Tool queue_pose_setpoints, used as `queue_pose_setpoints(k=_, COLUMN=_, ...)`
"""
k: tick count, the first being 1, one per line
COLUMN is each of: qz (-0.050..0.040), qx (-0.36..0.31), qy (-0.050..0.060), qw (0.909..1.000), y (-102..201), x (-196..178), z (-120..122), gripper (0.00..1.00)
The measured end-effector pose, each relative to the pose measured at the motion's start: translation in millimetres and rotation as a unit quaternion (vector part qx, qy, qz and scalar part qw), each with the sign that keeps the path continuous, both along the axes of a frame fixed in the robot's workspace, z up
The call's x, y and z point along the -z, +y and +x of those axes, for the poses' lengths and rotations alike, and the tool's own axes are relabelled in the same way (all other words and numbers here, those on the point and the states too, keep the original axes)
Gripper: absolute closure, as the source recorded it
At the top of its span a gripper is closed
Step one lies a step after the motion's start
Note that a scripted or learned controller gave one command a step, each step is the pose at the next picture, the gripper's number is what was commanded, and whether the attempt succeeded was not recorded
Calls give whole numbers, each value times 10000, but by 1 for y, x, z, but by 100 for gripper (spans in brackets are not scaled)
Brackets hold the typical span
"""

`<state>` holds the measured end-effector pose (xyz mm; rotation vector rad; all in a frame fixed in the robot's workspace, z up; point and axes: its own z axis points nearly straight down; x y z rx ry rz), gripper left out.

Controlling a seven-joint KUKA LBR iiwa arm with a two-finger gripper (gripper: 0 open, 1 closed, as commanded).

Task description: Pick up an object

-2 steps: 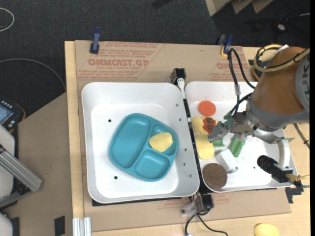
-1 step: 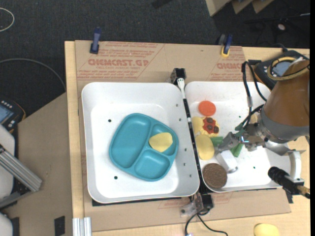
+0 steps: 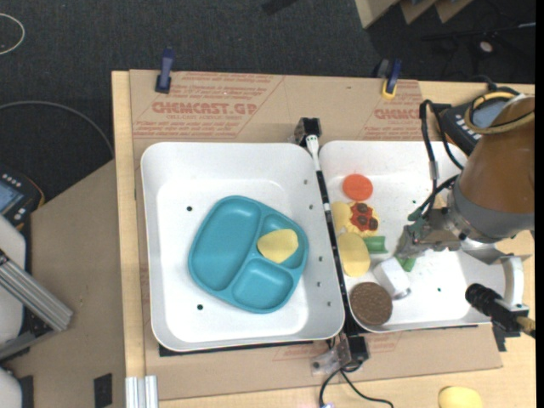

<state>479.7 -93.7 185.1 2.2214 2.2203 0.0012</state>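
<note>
The arm (image 3: 497,177) reaches in from the right and bends down over the right bin (image 3: 442,155), its gripper (image 3: 414,243) low above the bin floor; whether it is spread or pressed together cannot be told. Just left of it lie a green piece (image 3: 376,245) and a yellow item (image 3: 353,254), a white block (image 3: 393,277) just below it, a brown disc (image 3: 371,303) lower left. Farther left, the other bin holds a blue divided plate (image 3: 229,253).
</note>
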Motion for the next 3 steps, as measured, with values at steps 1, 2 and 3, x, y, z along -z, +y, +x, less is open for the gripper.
queue_pose_setpoints(k=1, qz=-5, qx=-19, qy=-59, qw=10000, y=17, x=-103, z=2, gripper=100)
queue_pose_setpoints(k=2, qz=14, qx=-62, qy=-18, qw=10000, y=128, x=-123, z=0, gripper=100)
queue_pose_setpoints(k=3, qz=16, qx=-35, qy=-48, qw=10000, y=169, x=-207, z=0, gripper=100)
